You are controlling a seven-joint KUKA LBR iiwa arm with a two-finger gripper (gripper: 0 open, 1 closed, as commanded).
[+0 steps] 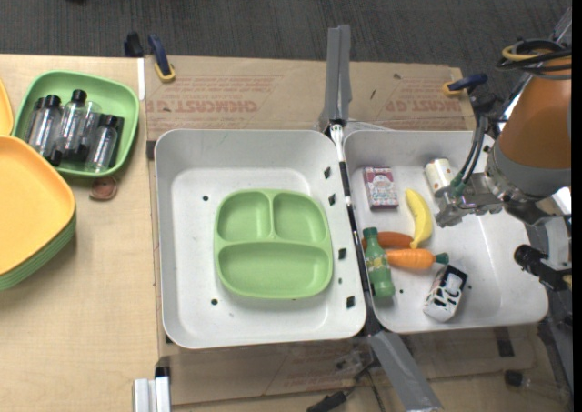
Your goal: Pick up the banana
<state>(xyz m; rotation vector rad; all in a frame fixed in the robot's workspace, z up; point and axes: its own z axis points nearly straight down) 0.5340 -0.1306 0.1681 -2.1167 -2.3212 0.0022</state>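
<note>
Banana (418, 216) just left of hand (450, 210), rt bin.

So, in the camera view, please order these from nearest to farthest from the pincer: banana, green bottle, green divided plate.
Measured from the pincer:
1. Banana, just to its left, right bin.
2. Green bottle, by the bin's left wall.
3. Green divided plate, in the left bin.

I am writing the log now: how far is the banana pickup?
Done: the gripper is over the right bin, just right of the banana. In hand: nothing; the banana lies on the bin floor beside the carrot. Left: grasping and lifting it.
</note>
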